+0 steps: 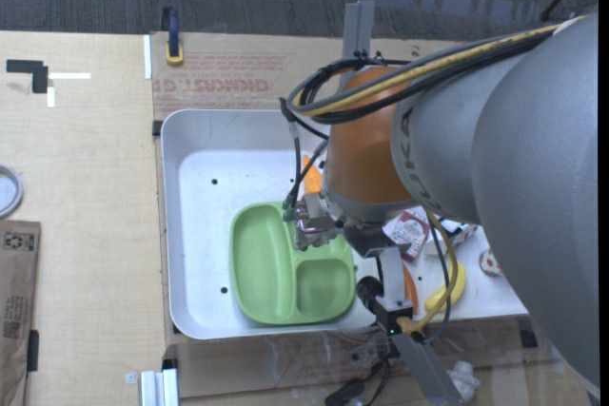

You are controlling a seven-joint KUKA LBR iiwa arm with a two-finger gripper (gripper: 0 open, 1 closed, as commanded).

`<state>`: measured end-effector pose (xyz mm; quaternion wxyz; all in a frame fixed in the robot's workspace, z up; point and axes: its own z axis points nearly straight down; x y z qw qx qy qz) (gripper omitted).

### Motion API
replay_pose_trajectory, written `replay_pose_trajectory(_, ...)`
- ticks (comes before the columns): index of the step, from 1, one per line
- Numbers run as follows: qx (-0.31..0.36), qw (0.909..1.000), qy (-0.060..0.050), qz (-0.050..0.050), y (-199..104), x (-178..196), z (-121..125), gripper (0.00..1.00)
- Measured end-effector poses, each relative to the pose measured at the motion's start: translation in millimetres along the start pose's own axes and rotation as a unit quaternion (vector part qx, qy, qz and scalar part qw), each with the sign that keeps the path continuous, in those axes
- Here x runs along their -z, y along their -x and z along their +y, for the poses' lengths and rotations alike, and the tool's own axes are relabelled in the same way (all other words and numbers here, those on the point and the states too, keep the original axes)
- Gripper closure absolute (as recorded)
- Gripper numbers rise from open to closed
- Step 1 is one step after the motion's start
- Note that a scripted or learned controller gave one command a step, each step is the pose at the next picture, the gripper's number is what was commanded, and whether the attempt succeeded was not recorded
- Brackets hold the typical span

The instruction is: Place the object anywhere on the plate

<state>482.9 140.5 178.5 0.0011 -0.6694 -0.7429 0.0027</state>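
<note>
Over the left white bin (190, 204) hangs the big grey arm (514, 166) with its orange band (366, 147), reaching in from the right. Its gripper (306, 225) sits low, just above the top right part of the green plate (285, 266). I cannot tell how the gripper is set, or if it has hold of anything — the arm hides most of it.

Green and split into parts, the plate lies flat in the bin, close to the near wall. A small orange thing (310, 172) peeks out beside the arm, just past the plate's far edge, but I cannot tell what it is. To the right, past the arm, lie a yellow banana (455, 285) and a red and white packet (411, 231) — both well off the plate.
</note>
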Motion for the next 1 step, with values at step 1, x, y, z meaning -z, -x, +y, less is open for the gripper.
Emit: replay_pose_trajectory(1, -0.069, 0.9976, -0.001, 0.0, -30.9, -16.4, -2.7, 1.0)
